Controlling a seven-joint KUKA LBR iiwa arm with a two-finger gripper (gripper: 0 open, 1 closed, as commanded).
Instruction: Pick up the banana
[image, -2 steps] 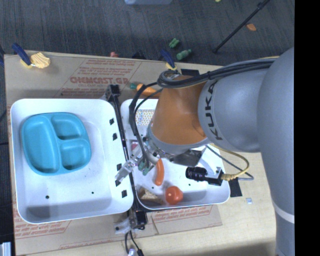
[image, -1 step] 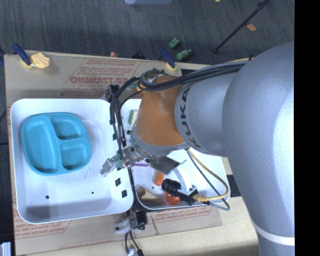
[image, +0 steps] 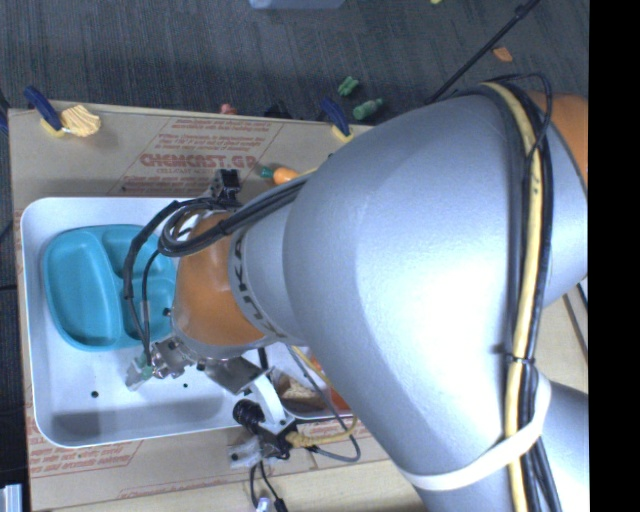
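Observation:
My grey arm (image: 420, 280) covers most of the right bin and reaches over into the left white bin (image: 60, 425). Its orange wrist band (image: 205, 300) hangs above the middle of that bin. The gripper (image: 145, 370) sits low over the bin floor, just below a blue tub (image: 85, 285). Most of the gripper is hidden by the wrist. A yellow-brown object (image: 300, 392) peeks out from under the arm at the wall between the bins. It may be the banana, but I cannot tell. It lies apart from the gripper, to its right.
The blue tub fills the upper left of the left bin. Black cables (image: 160, 250) loop off the wrist above it. A small orange piece (image: 285, 175) lies at the back rim. Brown cardboard (image: 190, 150) lies under both bins.

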